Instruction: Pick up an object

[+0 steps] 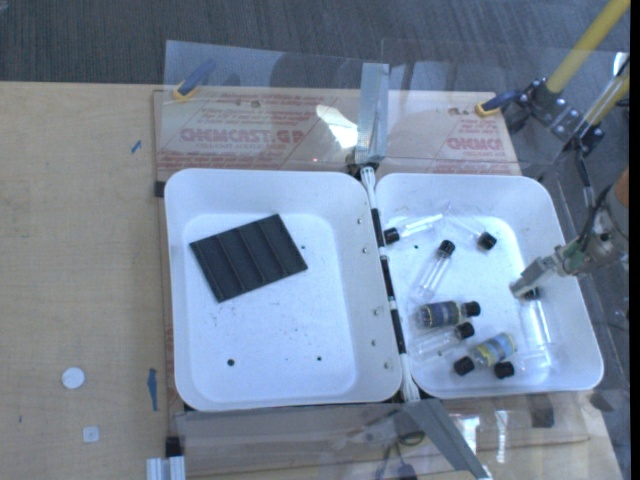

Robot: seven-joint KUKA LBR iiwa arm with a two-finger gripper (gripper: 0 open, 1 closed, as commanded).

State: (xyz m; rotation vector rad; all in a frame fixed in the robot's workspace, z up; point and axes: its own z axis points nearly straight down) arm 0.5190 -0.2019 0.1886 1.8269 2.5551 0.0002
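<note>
Lying flat, ribbed dark rectangular panel (248,256) on smooth white left bin (190,193).

**Around the bins**

The wooden bench (70,218) carries a small white disc (73,377) near its left edge, with a blue mark (152,388) just right of it. Behind the bins stand clear acrylic sheets (260,128) — printed in red — held by blue-and-yellow clamps (192,80). A yellow pole (595,30) slants across the upper right corner.

Pincer (527,286) hovers over vials (447,313) in right bin (575,363)
</note>
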